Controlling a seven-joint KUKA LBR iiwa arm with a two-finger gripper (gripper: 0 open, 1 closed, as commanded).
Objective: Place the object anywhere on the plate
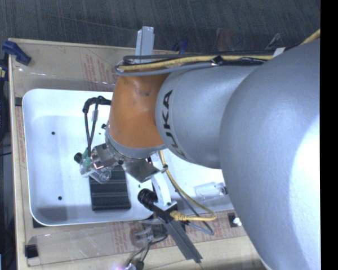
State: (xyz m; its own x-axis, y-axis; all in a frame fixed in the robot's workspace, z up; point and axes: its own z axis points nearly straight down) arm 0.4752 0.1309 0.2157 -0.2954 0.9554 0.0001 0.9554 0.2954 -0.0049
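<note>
Plate-bound object cannot be made out beneath the wrist at frame centre, where the jaws (101,170) hang over the left bin (45,151), their state impossible to tell, so descending slowly seems wise.

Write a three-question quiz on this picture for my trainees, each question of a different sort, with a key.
1. True or false: the arm's orange band hangs over the white bin at the view's left.
2. Where does the dark ribbed block lie?
A) in the white bin, near its lower wall
B) on the wooden bench, outside the bin
C) on the dark floor
3. Fill in: the blue clamp sits at the bench's upper ___ corner in the view.

Key: 1 true; 2 A; 3 left.
</note>
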